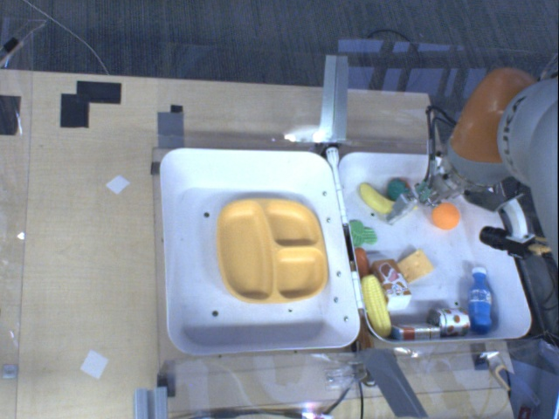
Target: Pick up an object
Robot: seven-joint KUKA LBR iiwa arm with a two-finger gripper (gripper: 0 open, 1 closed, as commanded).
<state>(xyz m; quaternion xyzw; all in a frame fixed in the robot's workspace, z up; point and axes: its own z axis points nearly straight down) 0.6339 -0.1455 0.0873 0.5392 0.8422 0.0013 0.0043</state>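
The right bin (511, 234) holds several small objects. My gripper (405, 205) reaches in from the right at the bin's upper middle, low over a teal object (398, 187) and right beside a yellow banana (375, 199). An orange ball (445, 216) lies just right of the gripper. Lower down are a green piece (362, 232), a tan cracker-like block (416, 266), a small brown and white box (394, 284), a corn cob (376, 305), a can (453, 322) and a blue bottle (479, 299).
The left bin (188, 234) holds a yellow divided plate (272, 250). A metal post (335, 103) stands behind the wall between the bins. My arm's grey body and orange band (489, 120) hang over the right bin's far right corner.
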